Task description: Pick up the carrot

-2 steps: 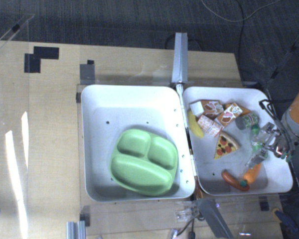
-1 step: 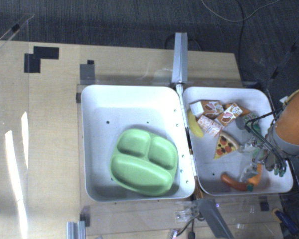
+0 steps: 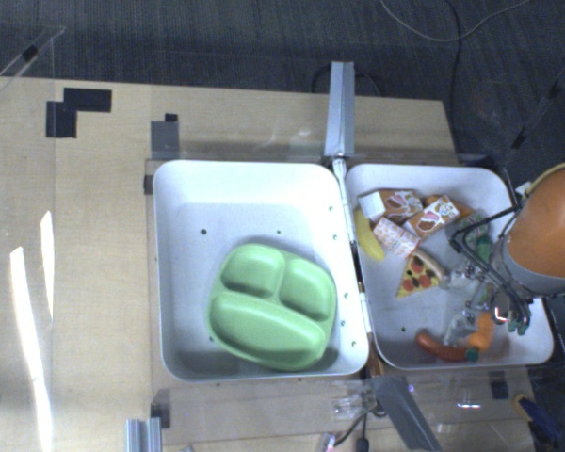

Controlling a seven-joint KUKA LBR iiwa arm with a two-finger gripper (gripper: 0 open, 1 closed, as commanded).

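The carrot (image 3: 484, 332) is a small orange piece with a green tip. It lies near the front right corner of the right bin (image 3: 395, 342), beside a red sausage (image 3: 437, 347). My gripper (image 3: 471, 314) hangs low over that corner, right at the carrot's left side, and partly covers it. Whether it touches the carrot is not visible. The arm's orange band (image 3: 549, 229) sits above the bin's right edge.
The right bin also holds a banana (image 3: 367, 237) by its left wall, three small food boxes (image 3: 402, 205) at the back and a pizza slice (image 3: 418, 275) in the middle. A green divided plate (image 3: 273, 305) lies in the left bin (image 3: 184, 252).
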